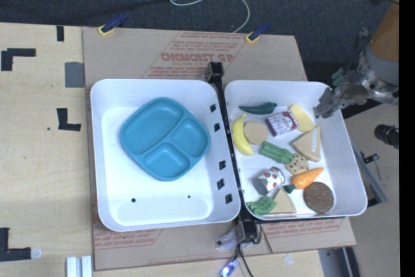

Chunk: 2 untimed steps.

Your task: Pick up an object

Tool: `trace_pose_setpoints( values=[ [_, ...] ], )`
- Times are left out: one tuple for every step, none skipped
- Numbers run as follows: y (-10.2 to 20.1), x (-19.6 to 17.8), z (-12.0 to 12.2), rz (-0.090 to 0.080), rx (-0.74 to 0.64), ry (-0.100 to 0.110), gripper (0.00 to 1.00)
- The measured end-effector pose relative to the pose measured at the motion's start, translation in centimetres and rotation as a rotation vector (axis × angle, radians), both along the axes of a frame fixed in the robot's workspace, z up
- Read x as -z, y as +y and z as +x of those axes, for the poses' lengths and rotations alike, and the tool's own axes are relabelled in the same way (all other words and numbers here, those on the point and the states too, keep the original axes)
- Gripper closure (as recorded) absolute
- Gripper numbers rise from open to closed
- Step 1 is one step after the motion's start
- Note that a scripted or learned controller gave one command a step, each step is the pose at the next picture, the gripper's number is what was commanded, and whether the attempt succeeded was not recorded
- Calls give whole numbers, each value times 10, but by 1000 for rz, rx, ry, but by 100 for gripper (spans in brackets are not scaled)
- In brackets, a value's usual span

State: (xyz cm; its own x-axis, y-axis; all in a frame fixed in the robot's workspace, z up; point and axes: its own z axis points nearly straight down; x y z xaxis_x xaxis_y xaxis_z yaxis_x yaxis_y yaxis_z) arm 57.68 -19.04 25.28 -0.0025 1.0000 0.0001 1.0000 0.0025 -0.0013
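Judging by how things lie, the pick has not yet happened: every item sits in a bin and nothing hangs from the claw [326, 106]. The claw is at the upper right rim of the right bin [350, 152], low over the corner, just beside a yellow lemon-like piece [301, 117]. Whether its fingers are apart or together I cannot tell; they read as a dark blur at this angle, and no object shows between them.

The right bin carries all the candidates. A green chili pepper [258, 108] lies along the top, with a small red-and-white packet [281, 122] below it, touching the lemon-like piece. A banana [240, 136] curves down the left side beside a tan round slice [255, 133]. A green pickle-like piece [277, 154] lies in the middle, a pale cheese wedge [308, 144] to its right. Lower down are a small grey-and-white can [268, 180], an orange carrot [306, 177], a brown round cookie [318, 196], and a leafy green bit [260, 207] on a sandwich-like slab.

The left bin [107, 159] holds a blue divided plate [165, 138] and is not involved so far.

What remains is nearly everything: settling over one item, most likely the lemon-like piece or the packet given their nearness, descending, closing, and lifting clear.
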Motion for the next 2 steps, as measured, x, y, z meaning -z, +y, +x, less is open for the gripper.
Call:
trace_pose_setpoints(
  values=[
    [67,41,-52,4,-2,8,100],
    [131,40,-96,3,-3,5,100]
  ],
)
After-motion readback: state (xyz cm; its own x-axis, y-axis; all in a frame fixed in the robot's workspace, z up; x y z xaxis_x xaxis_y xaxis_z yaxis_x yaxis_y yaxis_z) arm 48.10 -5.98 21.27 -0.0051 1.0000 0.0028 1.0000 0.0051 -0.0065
